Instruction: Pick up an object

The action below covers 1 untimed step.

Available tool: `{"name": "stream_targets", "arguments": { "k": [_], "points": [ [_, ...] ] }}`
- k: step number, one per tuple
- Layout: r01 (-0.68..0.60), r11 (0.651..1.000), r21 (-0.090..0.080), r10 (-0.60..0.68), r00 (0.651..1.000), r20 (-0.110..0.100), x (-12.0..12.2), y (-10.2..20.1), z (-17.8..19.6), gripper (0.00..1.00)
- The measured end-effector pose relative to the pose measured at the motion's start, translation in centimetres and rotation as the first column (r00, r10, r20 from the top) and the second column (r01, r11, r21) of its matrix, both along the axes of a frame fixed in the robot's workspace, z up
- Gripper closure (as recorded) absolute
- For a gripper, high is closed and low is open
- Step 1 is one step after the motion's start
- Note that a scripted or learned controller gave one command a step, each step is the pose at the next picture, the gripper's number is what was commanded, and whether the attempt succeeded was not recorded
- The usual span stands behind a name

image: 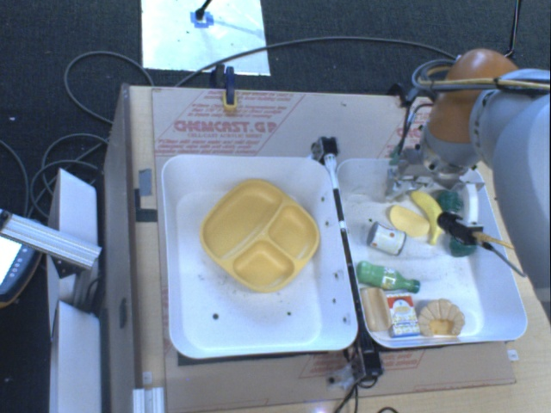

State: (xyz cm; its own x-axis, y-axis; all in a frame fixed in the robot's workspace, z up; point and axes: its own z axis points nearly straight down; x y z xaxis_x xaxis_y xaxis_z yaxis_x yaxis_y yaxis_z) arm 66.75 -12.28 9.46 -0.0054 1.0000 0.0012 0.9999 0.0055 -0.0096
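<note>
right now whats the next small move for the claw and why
Probably a short drop straight down, then close. The claw sits at the far end of the right bin, just above the yellow banana and a flat yellow piece, the nearest things to it. The green bottle lies farther toward the near end, so the banana looks like the easier try.

Arm over right bin, upper right of frame.
Gripper (411,179) hung above banana (426,208); yellow divided plate (260,235) sat in left bin (185,317); green bottle (386,277) lay lower centre-right.
</note>
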Motion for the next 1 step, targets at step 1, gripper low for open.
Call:
{"name": "stream_targets", "arguments": {
  "k": [1],
  "points": [
    [-0.001, 1.000, -0.002, 0.001, 1.000, 0.009, 0.18, 0.02, 0.10, 0.00]
  ]
}}
